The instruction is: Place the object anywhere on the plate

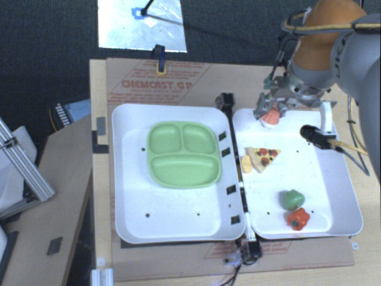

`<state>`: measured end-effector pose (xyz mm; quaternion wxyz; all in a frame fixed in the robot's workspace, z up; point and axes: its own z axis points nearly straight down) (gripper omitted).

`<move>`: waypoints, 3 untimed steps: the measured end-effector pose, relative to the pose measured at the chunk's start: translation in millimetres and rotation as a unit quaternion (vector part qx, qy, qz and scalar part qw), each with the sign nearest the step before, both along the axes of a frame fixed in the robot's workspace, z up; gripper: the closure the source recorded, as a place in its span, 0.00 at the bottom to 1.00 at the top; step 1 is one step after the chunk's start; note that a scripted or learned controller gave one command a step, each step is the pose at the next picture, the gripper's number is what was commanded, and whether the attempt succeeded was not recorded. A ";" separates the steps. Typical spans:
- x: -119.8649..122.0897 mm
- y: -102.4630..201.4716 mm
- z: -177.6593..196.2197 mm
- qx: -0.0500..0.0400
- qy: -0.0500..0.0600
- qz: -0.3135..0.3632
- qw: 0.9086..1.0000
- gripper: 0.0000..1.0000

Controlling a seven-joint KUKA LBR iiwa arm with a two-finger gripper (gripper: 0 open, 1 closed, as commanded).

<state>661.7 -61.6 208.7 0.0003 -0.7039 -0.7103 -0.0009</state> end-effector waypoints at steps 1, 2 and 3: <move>-6.0 48.1 12.5 0.000 -0.001 0.000 1.000 1.00; -13.7 104.4 22.9 0.000 -0.001 0.000 1.000 1.00; -9.0 163.6 27.9 0.001 -0.001 0.001 1.000 1.00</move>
